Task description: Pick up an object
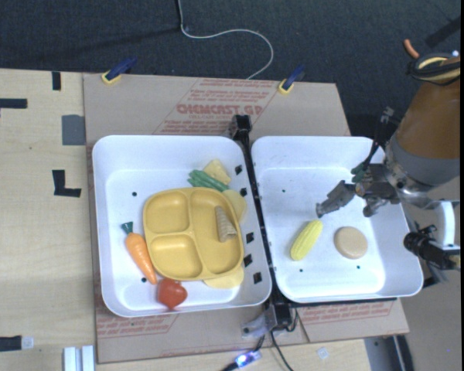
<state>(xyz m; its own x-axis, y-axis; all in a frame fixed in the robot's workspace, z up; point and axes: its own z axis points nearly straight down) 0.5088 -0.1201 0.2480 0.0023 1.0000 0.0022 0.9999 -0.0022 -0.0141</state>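
We note a light wood tabletop (31,230) carrying black tape marks (5,110) on its left part. A brown cardboard sheet (216,108) with red printing lies over it, held at the far edge by two blue-and-yellow clamps (119,70). Beyond is dark carpeted floor (77,14), crossed by a thin white cable (232,37). Lighting is even.

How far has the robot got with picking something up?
Done: the arm has reached into the right bin, with its gripper spread open above the corn cob.
In hand: nothing sits between the fingers.
Left: the grasp and lift. The corn cob and the round tan piece beside it lie on the bin floor, so the job looks barely begun.
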